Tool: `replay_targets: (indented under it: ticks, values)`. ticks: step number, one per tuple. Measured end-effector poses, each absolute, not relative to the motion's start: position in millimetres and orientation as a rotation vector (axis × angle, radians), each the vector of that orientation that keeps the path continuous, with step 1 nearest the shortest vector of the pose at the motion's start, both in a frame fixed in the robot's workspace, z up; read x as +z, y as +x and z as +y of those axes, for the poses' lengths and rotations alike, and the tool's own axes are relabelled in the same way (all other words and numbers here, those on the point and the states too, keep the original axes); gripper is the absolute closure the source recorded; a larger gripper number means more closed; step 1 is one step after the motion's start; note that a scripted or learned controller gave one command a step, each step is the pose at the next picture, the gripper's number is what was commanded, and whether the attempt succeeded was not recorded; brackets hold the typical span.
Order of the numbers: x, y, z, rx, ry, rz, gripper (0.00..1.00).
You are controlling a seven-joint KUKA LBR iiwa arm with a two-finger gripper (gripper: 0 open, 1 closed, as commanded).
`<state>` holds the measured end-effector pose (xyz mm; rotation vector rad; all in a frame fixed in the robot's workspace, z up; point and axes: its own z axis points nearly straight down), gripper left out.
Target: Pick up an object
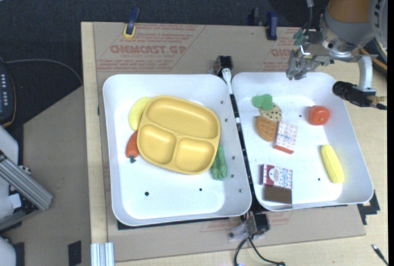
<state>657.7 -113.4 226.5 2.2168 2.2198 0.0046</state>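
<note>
Yellow tray over half-hidden carrot

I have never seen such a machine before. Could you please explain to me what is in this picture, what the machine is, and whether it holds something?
One camera looks down at a slant on a bench with two shallow white bins. The grey robot arm with an orange band reaches in from the right; its claw hangs over the far edge of the right bin, with nothing visibly held. The left bin holds a yellow divided tray, with a yellow piece, a red-orange one and a green one peeking from under its edges. The right bin holds a red tomato, a yellow corn cob, an ice-cream cone toy, a green piece and two small boxes.
</note>
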Motion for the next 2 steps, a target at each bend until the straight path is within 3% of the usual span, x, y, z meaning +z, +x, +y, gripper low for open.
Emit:
replay_targets:
  ticks: [2]
  values:
    - [219, 571.3, -84, -0.005, 2.227, 2.223, 1.0]
